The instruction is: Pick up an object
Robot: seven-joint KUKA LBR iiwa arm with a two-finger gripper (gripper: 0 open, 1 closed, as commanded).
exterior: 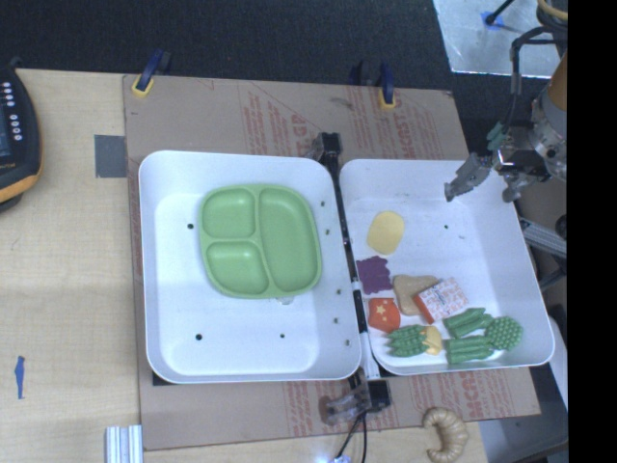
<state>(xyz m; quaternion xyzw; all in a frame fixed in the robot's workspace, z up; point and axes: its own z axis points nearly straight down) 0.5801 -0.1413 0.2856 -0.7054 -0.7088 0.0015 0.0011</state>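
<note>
Starting at the near edge: tan curly thing [445, 430] lying out on the counter [67, 307], outside both bins, so probably not worth chasing. Then the near corner of the right bin [482, 249], packed tight with green veg pieces [469, 336], a red block [384, 313], a red-and-white box [442, 299] and a tan slice [413, 289], all touching or overlapping. Biggest worry right there, at a guess. Easy to pinch two pieces at once when dropping into that heap, or to land on an edge and just shove stuff against the wall.

Further back, purple lump [373, 274] hugging the divider side, so awkward to fit a finger in there. Beyond it, yellow disc [386, 231] sitting apart with bare floor around. Looks like the safest pick, though flat and low, so likely to slip out of a shallow grab.

Over in the left bin [183, 336]: one green divided plate [260, 239], wide and flat, hard to grip.

Farthest back, claw [485, 186] hanging over the far right part of the right bin, fingers spread, nothing between them, well apart from every piece. Needs a move toward the pieces before coming down.
</note>
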